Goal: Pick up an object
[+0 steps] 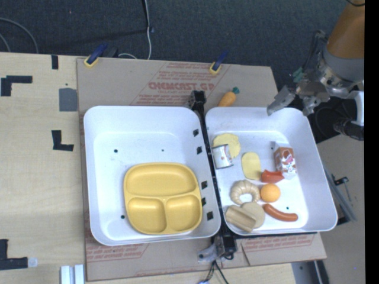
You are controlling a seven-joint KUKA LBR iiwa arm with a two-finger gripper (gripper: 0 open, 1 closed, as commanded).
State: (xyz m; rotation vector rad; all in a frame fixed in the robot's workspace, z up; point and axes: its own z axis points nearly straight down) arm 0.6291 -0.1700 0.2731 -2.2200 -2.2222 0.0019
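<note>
My gripper (pixel 293 107) hangs open above the far right corner of the right bin (pixel 317 176), with nothing between its fingers. Several toy foods lie in that bin, all apart from the gripper: a yellow round piece (pixel 228 142), a small silver can (pixel 222 157), a yellow oval slice (pixel 251 165), a red and white packet (pixel 285 161), a red pepper (pixel 272 176), a croissant (pixel 243 190), an orange ball (pixel 270 193), a sausage (pixel 280 213) and a tan bread piece (pixel 244 217).
A yellow divided tray (pixel 163 197) lies in the left bin (pixel 100 158). An orange carrot (pixel 227 98) rests on the cardboard just behind the bins. Clamps (pixel 95 57) hold the cardboard's far edge.
</note>
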